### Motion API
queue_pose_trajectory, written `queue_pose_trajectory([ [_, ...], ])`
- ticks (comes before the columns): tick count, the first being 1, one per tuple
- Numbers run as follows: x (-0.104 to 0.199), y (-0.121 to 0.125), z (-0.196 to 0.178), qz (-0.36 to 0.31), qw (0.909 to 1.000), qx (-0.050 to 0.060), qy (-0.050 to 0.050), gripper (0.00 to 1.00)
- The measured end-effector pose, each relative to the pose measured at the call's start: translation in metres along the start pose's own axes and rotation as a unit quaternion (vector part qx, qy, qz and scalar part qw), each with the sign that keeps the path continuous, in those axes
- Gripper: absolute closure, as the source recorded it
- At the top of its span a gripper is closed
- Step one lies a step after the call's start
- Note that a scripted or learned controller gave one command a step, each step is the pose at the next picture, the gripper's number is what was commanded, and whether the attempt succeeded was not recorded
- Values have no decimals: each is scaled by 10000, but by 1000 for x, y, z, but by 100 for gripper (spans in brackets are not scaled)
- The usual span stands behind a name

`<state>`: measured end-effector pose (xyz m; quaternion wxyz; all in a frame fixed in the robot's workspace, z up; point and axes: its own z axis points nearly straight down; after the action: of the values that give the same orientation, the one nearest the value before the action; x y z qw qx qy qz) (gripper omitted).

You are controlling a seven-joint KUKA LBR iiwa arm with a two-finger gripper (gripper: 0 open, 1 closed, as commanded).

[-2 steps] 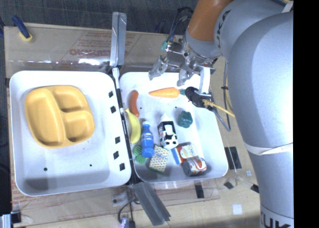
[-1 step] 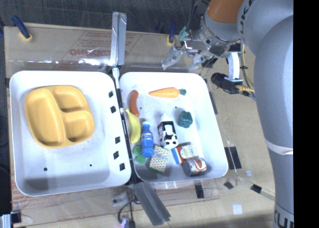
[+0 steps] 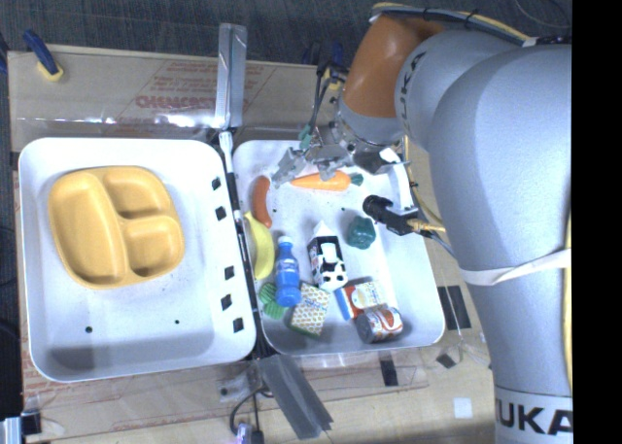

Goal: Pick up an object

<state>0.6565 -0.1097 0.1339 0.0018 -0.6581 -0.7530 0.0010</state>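
My gripper (image 3: 313,158) hangs over the far end of the right bin (image 3: 420,277), directly above and close to an orange carrot (image 3: 323,181) lying crosswise. Whether it touches the carrot I cannot tell. Left of the carrot lies a red sausage (image 3: 260,197), and a teal lump (image 3: 362,232) sits to the carrot's lower right. Further toward the front are a yellow banana (image 3: 260,246), a blue bottle (image 3: 288,273), and a black-and-white cow-patterned item (image 3: 328,260).
A can (image 3: 377,322), a small blue item (image 3: 342,302) and a green-patterned box (image 3: 310,312) crowd the right bin's near end. The left bin (image 3: 58,335) holds a yellow compartment tray (image 3: 115,223). The grey arm (image 3: 486,160) covers the right side.
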Motion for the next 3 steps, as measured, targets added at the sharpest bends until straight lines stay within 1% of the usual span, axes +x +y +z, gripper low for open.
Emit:
queue_pose_trajectory([
  [1,7,-17,42,306,9995,-6,-3,0],
  [2,-41,-51,42,514,9987,-3,-1,0],
  [3,-41,-51,32,496,9988,0,-1,100],
])
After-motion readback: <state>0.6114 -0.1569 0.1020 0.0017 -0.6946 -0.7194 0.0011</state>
